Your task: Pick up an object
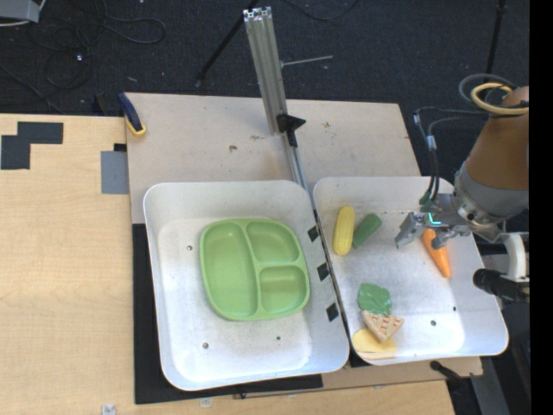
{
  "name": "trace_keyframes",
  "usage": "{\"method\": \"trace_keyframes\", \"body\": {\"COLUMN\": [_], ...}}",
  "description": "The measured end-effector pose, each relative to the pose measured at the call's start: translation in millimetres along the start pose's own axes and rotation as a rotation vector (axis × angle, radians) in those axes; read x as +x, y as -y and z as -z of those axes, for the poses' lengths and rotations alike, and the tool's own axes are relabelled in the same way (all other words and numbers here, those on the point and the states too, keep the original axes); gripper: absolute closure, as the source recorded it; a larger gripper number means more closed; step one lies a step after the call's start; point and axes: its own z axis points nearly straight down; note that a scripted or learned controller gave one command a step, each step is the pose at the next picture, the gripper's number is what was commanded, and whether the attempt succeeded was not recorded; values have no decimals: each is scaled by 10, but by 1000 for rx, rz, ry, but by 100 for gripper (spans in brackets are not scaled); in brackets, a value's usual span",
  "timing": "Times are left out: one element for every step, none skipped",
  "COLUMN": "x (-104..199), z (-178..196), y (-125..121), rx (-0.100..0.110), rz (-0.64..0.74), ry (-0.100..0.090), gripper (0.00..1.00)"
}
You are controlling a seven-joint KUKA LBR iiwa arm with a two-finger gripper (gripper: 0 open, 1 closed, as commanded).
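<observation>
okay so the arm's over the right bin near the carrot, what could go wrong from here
The gripper hangs beside the orange carrot, which lies close to the right bin wall, so a finger might hit the wall or just nudge the carrot. The carrot is thin and tapered, so it may well slip out.

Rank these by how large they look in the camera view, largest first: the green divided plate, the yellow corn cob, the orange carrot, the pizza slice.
1. Green divided plate
2. Yellow corn cob
3. Orange carrot and pizza slice: too alike to rank, and the tool partly hides the carrot.
</observation>
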Motion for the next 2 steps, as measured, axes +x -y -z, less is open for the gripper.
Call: {"method": "trace_keyframes", "body": {"x": [-1,66], "z": [10,-443], "y": [-7,0], "rx": [-2,4], "rz": [0,1], "ry": [0,-1], "gripper": [0,0]}}
